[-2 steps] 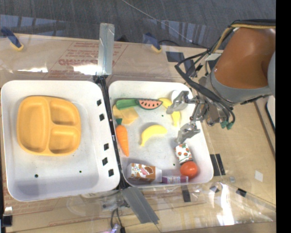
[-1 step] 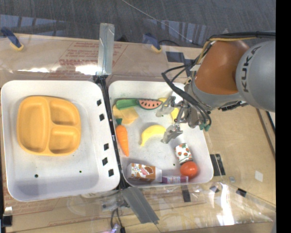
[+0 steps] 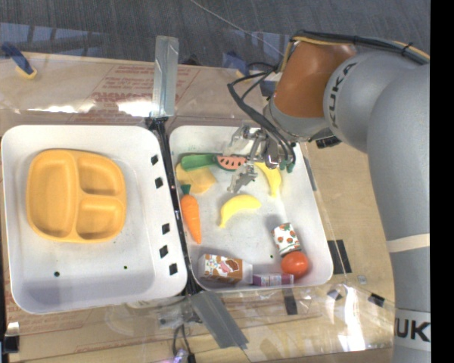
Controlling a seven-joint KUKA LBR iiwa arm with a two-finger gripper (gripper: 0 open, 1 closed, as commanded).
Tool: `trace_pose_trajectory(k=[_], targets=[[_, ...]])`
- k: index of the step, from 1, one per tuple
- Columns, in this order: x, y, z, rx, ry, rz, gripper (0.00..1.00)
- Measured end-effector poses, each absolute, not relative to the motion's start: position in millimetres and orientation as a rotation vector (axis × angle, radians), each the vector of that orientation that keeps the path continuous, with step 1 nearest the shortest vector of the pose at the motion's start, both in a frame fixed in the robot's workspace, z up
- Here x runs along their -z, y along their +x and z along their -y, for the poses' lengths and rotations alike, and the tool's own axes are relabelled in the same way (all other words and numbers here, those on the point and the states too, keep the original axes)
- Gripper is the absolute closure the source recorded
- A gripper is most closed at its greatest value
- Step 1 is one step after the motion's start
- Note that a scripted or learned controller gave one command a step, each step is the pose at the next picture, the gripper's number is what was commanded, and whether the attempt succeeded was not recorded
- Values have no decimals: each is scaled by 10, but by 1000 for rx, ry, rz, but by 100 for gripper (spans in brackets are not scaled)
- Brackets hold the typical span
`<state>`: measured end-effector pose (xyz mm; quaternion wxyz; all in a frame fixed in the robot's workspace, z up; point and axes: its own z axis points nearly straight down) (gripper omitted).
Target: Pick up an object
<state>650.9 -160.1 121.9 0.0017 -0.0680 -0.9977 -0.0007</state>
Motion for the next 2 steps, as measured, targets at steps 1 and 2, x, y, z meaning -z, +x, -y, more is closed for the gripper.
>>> trace_pose_trajectory(k=[1,2], targets=[[-938,6285,2105,-1,-82,3143,0],[-1064,6313,2081,-3,-68,3148,100]])
